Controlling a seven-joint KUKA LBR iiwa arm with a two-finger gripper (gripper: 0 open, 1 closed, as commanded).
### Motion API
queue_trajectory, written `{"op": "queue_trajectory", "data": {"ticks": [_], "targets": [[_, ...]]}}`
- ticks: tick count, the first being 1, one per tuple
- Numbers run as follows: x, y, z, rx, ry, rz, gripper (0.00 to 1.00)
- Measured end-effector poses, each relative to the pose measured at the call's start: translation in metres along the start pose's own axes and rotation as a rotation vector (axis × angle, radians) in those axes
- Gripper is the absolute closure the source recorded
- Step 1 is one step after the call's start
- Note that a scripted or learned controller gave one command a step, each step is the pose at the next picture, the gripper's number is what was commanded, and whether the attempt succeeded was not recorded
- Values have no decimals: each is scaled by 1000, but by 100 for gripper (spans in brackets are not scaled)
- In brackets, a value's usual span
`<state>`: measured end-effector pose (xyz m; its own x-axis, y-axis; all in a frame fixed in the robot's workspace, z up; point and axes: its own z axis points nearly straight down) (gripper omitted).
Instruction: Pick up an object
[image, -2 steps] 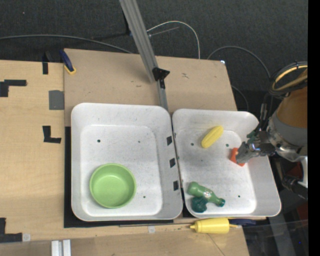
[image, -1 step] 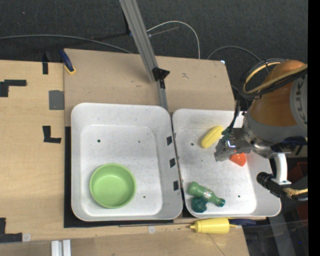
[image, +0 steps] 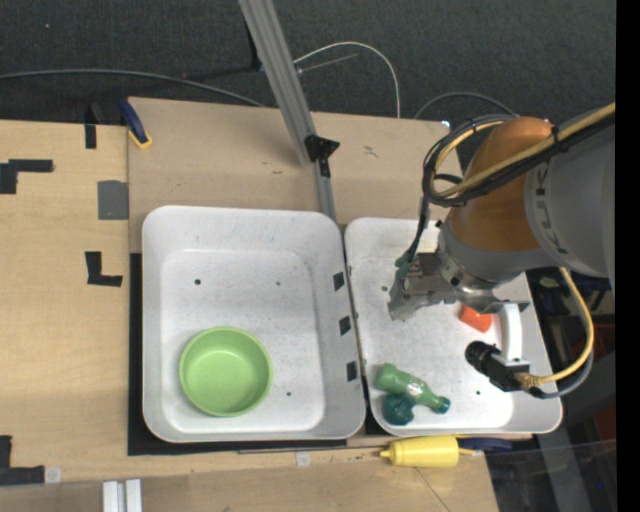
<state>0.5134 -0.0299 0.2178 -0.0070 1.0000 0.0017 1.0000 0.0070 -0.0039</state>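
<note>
My gripper (image: 403, 298) hangs low over the middle of the right bin (image: 372, 250), near its left wall, under the grey and orange arm. A green bottle-shaped toy (image: 410, 390) lies on its side at the front of that bin, a little below the gripper and apart from it. A small orange thing (image: 476, 319) peeks out from under the wrist on the right, partly hidden. A light green bowl (image: 226, 371) sits upright in the front left of the left bin (image: 250, 225).
A yellow thing (image: 425, 453) lies on the bench just outside the right bin's front rim. A grey metal pole (image: 290, 90) slants in from the top toward the gap between the bins. Cables loop behind the arm.
</note>
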Motion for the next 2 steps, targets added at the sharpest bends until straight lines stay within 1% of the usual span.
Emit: {"op": "queue_trajectory", "data": {"ticks": [1, 2], "targets": [[50, 9, -11, -2, 0, 0, 100], [111, 20, -17, -3, 0, -2, 100]]}}
